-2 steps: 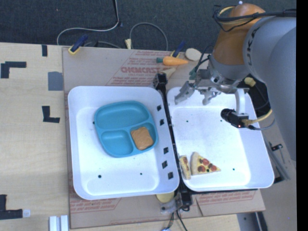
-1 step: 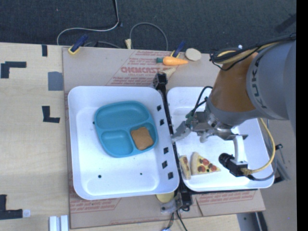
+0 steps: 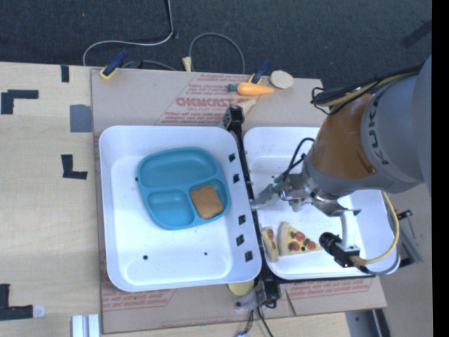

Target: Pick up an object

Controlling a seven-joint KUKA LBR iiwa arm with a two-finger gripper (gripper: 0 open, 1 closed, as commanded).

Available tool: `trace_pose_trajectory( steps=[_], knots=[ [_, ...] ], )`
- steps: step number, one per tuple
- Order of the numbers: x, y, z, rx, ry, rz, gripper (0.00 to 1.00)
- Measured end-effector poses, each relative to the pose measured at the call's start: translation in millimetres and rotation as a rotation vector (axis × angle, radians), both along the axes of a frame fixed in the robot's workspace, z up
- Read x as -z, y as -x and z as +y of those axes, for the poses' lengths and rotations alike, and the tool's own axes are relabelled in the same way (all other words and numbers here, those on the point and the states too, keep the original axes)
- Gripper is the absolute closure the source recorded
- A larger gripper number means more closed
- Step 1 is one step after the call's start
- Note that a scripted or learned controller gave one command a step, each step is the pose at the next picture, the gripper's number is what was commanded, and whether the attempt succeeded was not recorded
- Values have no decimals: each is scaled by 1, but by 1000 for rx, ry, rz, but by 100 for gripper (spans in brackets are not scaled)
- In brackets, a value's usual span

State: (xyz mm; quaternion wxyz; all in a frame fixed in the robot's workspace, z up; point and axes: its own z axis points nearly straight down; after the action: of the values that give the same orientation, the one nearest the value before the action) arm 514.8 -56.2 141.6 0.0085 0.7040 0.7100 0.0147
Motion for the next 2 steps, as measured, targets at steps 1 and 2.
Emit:
trace_pose_trajectory(
  steps=[1,2],
  knots=[
    [-45,-69,39,0,8,24,0],
    [-55,-157,2,6,11,25,0]
  ],
)
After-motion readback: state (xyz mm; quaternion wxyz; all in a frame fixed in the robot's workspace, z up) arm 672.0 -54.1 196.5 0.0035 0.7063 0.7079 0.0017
